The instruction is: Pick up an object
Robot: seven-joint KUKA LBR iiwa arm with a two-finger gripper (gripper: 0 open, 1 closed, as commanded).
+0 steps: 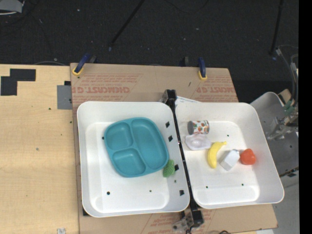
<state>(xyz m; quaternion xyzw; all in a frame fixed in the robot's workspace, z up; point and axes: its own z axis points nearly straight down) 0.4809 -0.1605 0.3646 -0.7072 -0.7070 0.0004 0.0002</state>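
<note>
I would go for the banana (214, 155), which lies near the middle of the right bin (265, 130) and touches a white block (229, 159). It looks to me light, stiff and a little slippery, so I would pinch it across its narrow middle.

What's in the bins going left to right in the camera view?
teal divided plate → small green piece → patterned cup → yellow banana → white block → red object. Pale translucent item under the cup overlaps it in x, so it's left out.
</note>
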